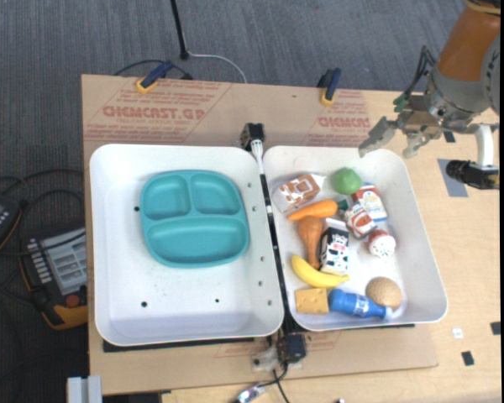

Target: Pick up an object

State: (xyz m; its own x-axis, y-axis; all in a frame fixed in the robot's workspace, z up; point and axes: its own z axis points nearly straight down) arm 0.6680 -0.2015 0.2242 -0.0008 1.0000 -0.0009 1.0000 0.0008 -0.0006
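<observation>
Gripper is seen spread apart, nothing pinched, above far rim of right shallow white plastic bin | round green plastic ball is placed in this bin, far part, near gripper

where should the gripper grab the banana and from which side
Probably across the banana's middle, coming straight down from above. It lies flat, curved, running left to right, with the milk carton at its upper side and the cracker just below, so its ends are crowded. The gripper is at the right bin's top edge, fingers open.
</observation>
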